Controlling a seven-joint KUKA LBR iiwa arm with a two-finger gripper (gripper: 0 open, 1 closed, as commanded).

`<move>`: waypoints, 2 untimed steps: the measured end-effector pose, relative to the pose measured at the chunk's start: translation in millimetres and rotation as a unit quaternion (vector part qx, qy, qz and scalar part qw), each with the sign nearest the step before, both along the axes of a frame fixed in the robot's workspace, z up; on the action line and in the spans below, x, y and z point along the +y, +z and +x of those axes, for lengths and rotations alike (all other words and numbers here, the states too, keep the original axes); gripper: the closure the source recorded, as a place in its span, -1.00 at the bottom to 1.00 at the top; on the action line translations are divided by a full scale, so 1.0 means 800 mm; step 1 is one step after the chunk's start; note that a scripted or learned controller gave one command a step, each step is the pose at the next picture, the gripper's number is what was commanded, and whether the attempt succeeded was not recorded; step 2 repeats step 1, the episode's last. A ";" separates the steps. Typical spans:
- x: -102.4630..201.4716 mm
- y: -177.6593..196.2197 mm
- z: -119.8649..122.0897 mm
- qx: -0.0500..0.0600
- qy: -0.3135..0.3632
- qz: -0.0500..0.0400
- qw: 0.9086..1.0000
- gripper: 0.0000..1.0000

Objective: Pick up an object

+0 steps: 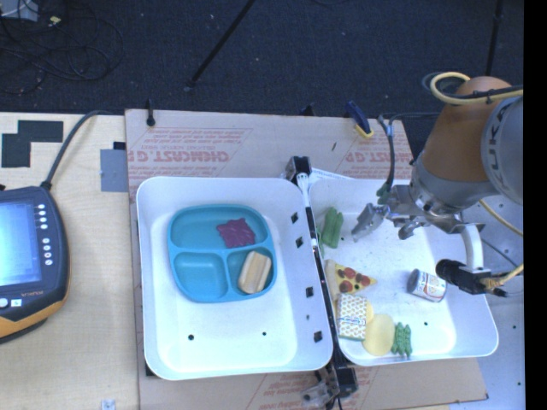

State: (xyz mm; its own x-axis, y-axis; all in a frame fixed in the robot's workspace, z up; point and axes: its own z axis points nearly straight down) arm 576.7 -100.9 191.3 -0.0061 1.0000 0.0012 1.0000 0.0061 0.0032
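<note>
Jaws parted, holding nothing, gripper [369, 219] above right bin [466, 336]

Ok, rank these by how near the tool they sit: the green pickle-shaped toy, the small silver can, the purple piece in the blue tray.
1. Green pickle-shaped toy, just left of the tool.
2. Small silver can, below and to its right.
3. Purple piece, in the blue divided tray, left bin.

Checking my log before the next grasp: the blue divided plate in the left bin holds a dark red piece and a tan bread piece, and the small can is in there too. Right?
Not quite. The camera view shows the small can in the right bin, not the left bin. The blue divided plate does hold the dark red piece and tan bread piece.
</note>
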 end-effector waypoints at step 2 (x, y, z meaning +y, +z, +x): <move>0.015 -0.087 -0.015 0.004 -0.004 0.000 1.000 -1.00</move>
